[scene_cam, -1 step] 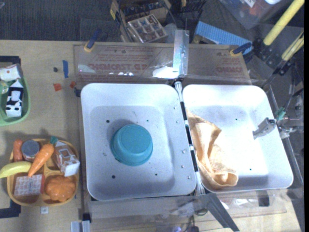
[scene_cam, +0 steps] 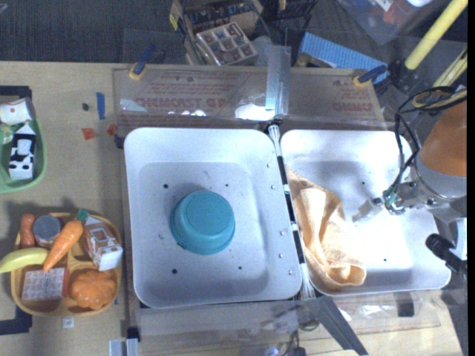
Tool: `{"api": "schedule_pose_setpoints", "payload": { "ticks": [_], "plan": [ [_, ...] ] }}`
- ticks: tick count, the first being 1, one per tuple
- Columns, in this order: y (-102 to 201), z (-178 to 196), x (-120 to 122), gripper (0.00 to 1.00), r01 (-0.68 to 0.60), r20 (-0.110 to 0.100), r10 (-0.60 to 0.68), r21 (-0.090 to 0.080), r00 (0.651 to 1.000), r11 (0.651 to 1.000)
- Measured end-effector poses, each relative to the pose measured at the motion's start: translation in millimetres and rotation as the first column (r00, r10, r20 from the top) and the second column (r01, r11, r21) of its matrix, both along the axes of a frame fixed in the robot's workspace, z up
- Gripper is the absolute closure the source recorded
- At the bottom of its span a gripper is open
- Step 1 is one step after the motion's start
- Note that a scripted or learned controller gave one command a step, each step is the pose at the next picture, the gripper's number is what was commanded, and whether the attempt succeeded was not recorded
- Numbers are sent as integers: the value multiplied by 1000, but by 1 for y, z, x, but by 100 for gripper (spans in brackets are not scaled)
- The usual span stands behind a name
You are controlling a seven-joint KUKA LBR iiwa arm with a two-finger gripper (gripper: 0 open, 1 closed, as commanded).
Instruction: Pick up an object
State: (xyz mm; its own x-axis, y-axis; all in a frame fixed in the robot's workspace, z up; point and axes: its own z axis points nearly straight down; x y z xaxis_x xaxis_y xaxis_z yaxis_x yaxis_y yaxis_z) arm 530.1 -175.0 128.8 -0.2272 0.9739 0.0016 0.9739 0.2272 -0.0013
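Note:
A teal bowl sits upside down in the middle of the left bin. A tan cloth lies crumpled along the left wall of the right bin, running down to its front edge. My gripper reaches in from the right over the middle of the right bin, just right of the cloth's upper part. It is small and partly lost against the white floor, and nothing shows in its grasp.
The grey arm with its orange band hangs over the right bin's right rim, with cables around it. A yellow tray of toy food and a green dish rest on the bench at left. Cardboard lies behind the bins.

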Motion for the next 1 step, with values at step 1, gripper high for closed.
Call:
{"api": "schedule_pose_setpoints", "payload": {
  "ticks": [1],
  "plan": [
    [53, -39, 68, 0, 131, 12, -131, -1, 991, 991]
  ]
}}
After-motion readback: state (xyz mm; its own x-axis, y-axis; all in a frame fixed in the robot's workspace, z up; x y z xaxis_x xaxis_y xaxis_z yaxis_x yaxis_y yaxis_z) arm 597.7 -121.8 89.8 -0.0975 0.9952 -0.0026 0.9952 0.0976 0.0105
